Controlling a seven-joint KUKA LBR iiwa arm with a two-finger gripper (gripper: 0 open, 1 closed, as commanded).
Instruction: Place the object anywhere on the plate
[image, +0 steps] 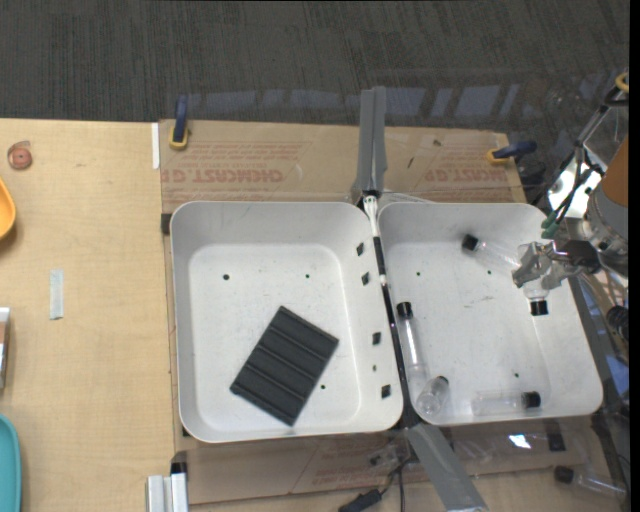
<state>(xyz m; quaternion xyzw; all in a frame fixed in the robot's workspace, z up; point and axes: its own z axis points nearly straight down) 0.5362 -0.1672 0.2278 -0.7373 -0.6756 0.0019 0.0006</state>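
A black ribbed rectangular plate (286, 364) lies tilted on the floor of the left bin (200, 300). Several clear plastic tubes with black caps lie in the right bin (470, 330). One tube (483, 251) is at the back. Another tube (408, 345) runs along the left wall. A third tube (500, 403) rests by the front wall. My gripper (538, 272) hangs over the right bin's right side. Just below it sits a small black cap (540, 307), whose tube I cannot make out.
A grey divider bar (372, 150) runs back between the bins. Cardboard (270, 160) lies under both bins, with clamps at its back corners. The wooden bench (80, 300) at the left bears small items near its edge.
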